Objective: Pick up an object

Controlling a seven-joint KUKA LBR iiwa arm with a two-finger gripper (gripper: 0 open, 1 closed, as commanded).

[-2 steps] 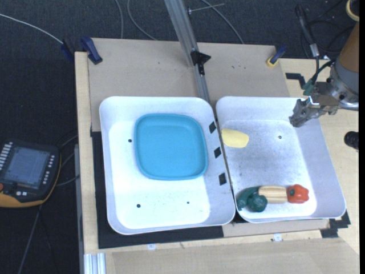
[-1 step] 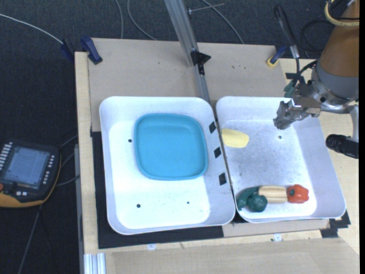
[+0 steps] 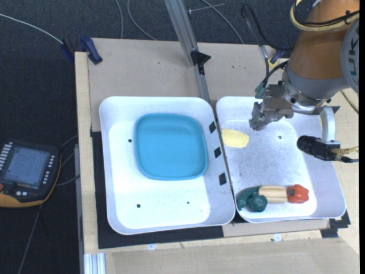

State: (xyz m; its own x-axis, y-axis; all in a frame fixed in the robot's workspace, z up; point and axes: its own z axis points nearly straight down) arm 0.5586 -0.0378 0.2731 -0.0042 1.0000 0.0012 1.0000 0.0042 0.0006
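No brand or label could be read in full; the arm carried dark lettering at its right edge, cut off by the frame, and the handheld controller on the floor at the left showed a screen too small to make out.

The gripper hung over the upper part of the right bin, and whether it was clenched or released could not be told from this angle; nothing was seen in its grasp. A pale yellow piece, smooth and rounded like a small lemon or a slice of something, lay on the bin floor just beside the gripper, down and to its left, close to the wall shared with the left bin.

Well apart from the gripper, along the near edge of the right bin, three more things lay in a row, touching or nearly so: a dark green lump, a tan roll-shaped piece, and a red tomato-like ball with a green cap.

The left bin held a shallow blue square plate with rounded corners.
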